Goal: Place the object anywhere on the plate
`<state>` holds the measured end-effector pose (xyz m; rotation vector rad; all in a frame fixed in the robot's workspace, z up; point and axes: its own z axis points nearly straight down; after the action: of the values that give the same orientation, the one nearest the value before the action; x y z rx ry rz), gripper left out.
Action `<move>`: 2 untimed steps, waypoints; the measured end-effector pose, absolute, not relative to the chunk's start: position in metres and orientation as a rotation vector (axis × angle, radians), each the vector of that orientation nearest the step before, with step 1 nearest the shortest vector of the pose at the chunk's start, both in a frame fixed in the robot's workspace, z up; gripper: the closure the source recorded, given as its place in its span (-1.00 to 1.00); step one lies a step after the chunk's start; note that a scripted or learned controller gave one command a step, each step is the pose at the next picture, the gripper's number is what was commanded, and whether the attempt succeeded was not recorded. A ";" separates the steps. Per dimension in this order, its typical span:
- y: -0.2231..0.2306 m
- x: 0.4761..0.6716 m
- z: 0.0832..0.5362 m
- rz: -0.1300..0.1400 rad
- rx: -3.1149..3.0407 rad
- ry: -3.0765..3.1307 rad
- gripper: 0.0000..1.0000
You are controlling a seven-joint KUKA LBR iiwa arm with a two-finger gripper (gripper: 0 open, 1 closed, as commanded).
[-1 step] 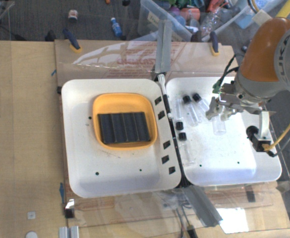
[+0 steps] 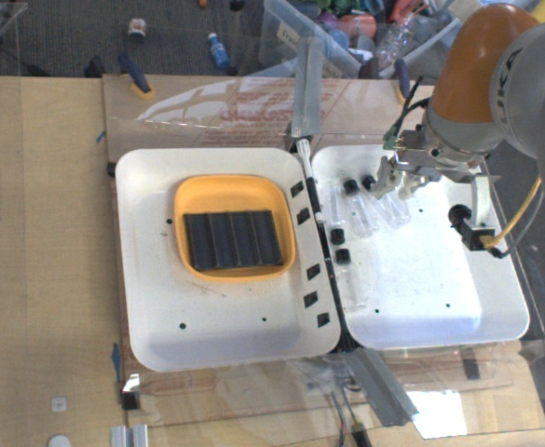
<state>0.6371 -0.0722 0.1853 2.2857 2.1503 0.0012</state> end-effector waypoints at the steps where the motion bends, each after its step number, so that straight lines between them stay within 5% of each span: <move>1: -0.049 0.667 0.198 0.002 2.246 2.192 1.00; 2: -0.025 0.667 0.217 0.003 2.225 2.210 1.00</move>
<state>0.6674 -0.0254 0.2173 2.2255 2.2104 0.0034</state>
